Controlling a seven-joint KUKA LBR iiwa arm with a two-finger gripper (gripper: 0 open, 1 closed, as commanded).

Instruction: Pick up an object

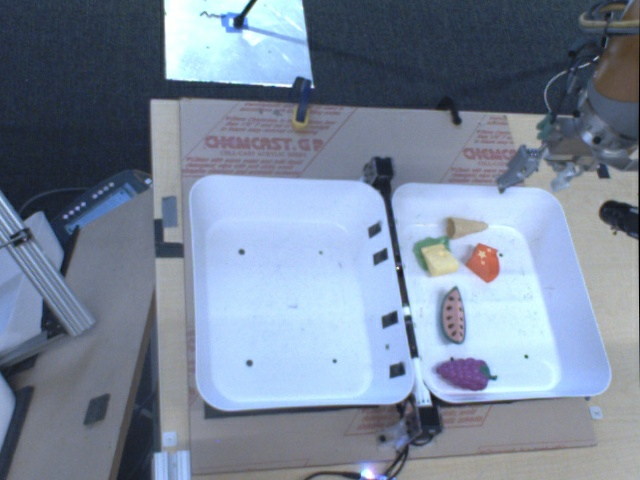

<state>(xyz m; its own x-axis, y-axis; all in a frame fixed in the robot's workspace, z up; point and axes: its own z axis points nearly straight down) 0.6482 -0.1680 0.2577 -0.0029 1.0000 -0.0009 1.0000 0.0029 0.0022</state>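
Observation:
Several toy foods lie in the right bin (pixel 575 268): a tan cone (pixel 465 227), a yellow block with a green piece (pixel 437 256), a red strawberry (pixel 483 262), a watermelon slice (pixel 453 315) and a purple grape bunch (pixel 463 373). My gripper (pixel 538 171) hangs above the right bin's far rim, up and to the right of the cone. Its two fingers are spread, open, with nothing between them. It touches none of the toys.
The left bin (pixel 215 298) sits beside the right one, with a black hinged divider (pixel 395 268) between them. Both rest on a cardboard sheet (pixel 260 138). A yellow clip (pixel 300 118) and a shiny plate (pixel 235 28) lie beyond the bins.

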